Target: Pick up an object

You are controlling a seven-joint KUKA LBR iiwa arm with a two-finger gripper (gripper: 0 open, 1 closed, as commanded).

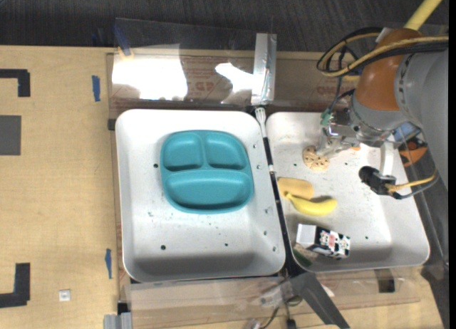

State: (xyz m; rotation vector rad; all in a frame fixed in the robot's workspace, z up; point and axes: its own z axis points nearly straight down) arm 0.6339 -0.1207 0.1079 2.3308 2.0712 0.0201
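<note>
camera view: claw [329, 137] just beside cookie [315, 157], near right bin's [406, 238] far edge.

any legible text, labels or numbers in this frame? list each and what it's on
None can be read.
Small black-and-white box at the near edge of the right bin: printed markings, too small and blurred to make out.
Cardboard behind the bins, under the clear sheet: faint reddish print, washed out by glare, unreadable.
Teal divided tray, banana, cookie: no visible lettering.
</note>
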